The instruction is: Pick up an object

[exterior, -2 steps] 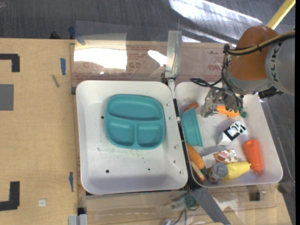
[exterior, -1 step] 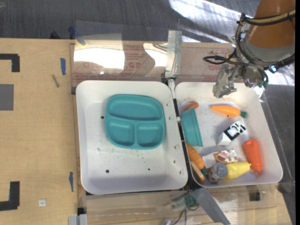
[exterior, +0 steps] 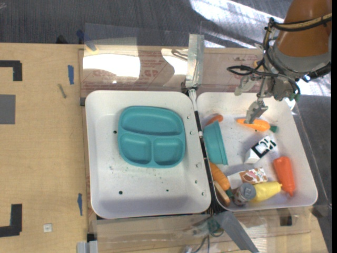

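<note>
1. The gripper (exterior: 256, 111) sits in the upper right of the frame, pointing down into the right bin (exterior: 304, 141). I cannot tell how it is set, and nothing can be seen held in it.
2. Directly under its tip lies a small toy carrot (exterior: 254, 124), orange with a green end toward the right, lying flat and roughly level across the frame near the bin's upper edge. The tip is just above it or touching; which one is unclear.
3. Likely failure: the carrot is slim and rounded and lies flat, so a grip set slightly off its centreline could squeeze it sideways and let it roll or skid away. It also lies near the bin's wall, which may crowd the approach.
4. A black-and-white block (exterior: 263, 147) lies just below the carrot, near enough to be nudged.
5. Further down the frame the same bin holds a larger orange carrot (exterior: 284, 174), a yellow piece (exterior: 266, 191) and a teal bowl (exterior: 214, 143) on edge against the left wall.
6. The left bin (exterior: 100, 141) holds a teal divided tray (exterior: 152, 136), well apart from the arm.
</note>
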Available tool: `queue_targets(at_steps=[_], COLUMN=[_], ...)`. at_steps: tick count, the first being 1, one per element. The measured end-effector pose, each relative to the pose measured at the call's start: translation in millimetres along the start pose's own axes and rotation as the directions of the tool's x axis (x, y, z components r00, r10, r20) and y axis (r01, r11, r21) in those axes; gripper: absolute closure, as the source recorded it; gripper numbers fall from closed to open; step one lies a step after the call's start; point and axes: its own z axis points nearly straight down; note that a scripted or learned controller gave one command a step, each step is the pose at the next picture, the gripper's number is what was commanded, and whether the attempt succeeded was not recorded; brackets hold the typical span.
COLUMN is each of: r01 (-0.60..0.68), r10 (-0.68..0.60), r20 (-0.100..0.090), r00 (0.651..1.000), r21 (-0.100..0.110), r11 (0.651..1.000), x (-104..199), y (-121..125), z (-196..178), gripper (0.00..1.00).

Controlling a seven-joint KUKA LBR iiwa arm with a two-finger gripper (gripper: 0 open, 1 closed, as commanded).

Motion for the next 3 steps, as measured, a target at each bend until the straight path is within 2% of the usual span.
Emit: queue_targets(at_steps=[1,2,3], r01=[0.165,0.164,0.153], r10=[-0.165,-0.164,-0.153], r20=[-0.015,0.01,0.015], r00=[0.986,0.986,0.988], r21=[-0.007,0.001,0.005], r11=[0.986,0.986,0.988], x=[-6,-14,-26], y=[12,11,24], z=[133,112,-26], gripper=[0.0,1.0,1.0])
